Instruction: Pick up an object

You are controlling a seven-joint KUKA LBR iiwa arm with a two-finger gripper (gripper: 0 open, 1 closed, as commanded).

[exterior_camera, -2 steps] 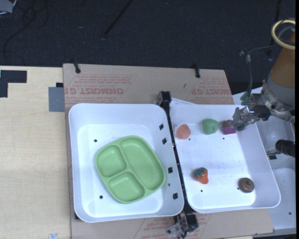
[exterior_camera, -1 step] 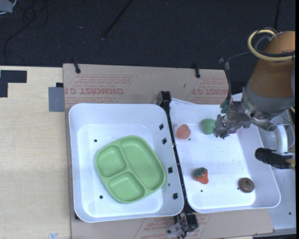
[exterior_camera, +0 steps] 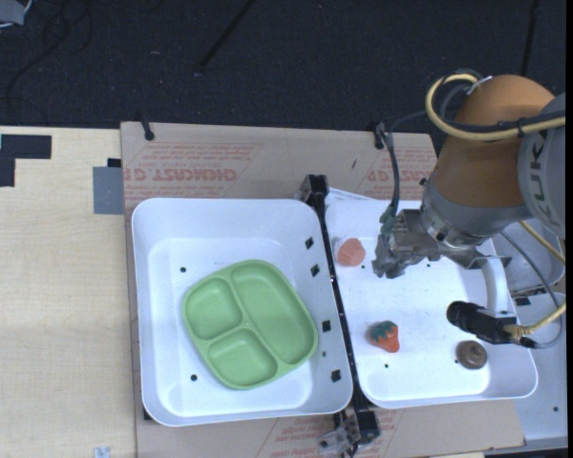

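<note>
Approach is the step in hand: the jaws (exterior_camera: 390, 260) hang low over the right bin (exterior_camera: 430, 389), holding nothing that can be seen; their spread I cannot tell. Just left lies a pink object (exterior_camera: 350, 252), nearer an orange-and-green toy (exterior_camera: 385, 335). Next comes a drop onto one.
</note>
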